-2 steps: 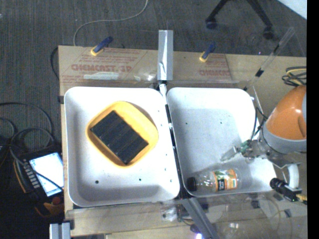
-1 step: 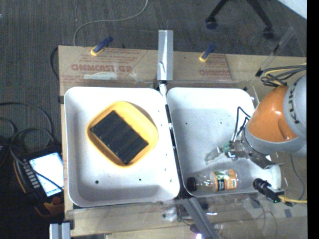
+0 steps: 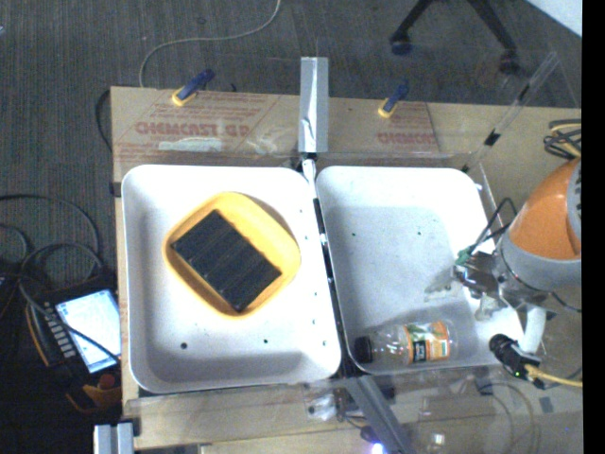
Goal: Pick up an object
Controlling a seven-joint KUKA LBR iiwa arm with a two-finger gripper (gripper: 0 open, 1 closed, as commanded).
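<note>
bottle: I see a clear plastic bottle (image 3: pixel 408 342) with an orange label lying on its side at the near edge of the right bin (image 3: pixel 397 206), cap end pointing left toward the divider.
pincer: I see the pincer (image 3: pixel 470 277) over the right bin's right side, just above and right of the bottle, not touching it. I cannot tell how it is set.
arm: grey body with orange band (image 3: pixel 553 220) reaches in from the right, over the bin's right rim.
left bin: left bin (image 3: pixel 151 197) holds a yellow dish (image 3: pixel 269 225) with a black ridged block (image 3: pixel 227 260) lying in it, tilted.
desk: two blue-and-yellow clamps (image 3: pixel 192 86) at the far edge of the desk (image 3: pixel 208 130).
floor: office chair base (image 3: pixel 454 8) beyond.
</note>
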